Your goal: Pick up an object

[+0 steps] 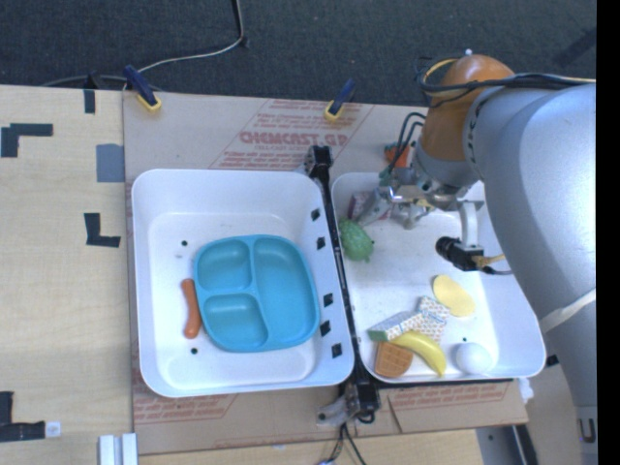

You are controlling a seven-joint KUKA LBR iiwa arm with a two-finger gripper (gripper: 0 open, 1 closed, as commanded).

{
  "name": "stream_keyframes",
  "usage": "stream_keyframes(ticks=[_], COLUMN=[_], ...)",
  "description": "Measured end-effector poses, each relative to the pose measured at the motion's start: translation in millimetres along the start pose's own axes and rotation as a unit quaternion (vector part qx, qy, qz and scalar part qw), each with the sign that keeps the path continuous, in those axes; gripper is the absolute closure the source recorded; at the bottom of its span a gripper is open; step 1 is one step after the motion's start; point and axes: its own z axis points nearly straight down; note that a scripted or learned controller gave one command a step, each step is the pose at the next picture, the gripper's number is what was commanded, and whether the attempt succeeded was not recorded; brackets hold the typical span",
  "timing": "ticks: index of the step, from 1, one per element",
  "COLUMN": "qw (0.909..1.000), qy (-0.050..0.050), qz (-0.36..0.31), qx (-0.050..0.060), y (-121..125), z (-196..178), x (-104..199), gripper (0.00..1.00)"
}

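Nearest you, a banana (426,349) lies by the right bin's (528,342) near rim. Your gripper (399,200) hangs at that bin's far end; its grip can't be made out. Just left sits a green object (356,240) against the dividing edge, with bare white floor nearer.

I see two shallow white plastic bins (155,260) side by side on a brown cardboard sheet (262,139), two blue-and-yellow clamps (142,89) pinning its far edge, and a thin white cable (208,51) trailing over dark carpet (310,17) beyond
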Motion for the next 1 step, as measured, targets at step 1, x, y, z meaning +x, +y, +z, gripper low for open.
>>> stream_keyframes(ticks=[1], qw=[1.0000], qy=[-0.001], qz=[0.001], qx=[0.000], y=[-0.4], z=[0.2], x=[3.7], gripper=[0.00])
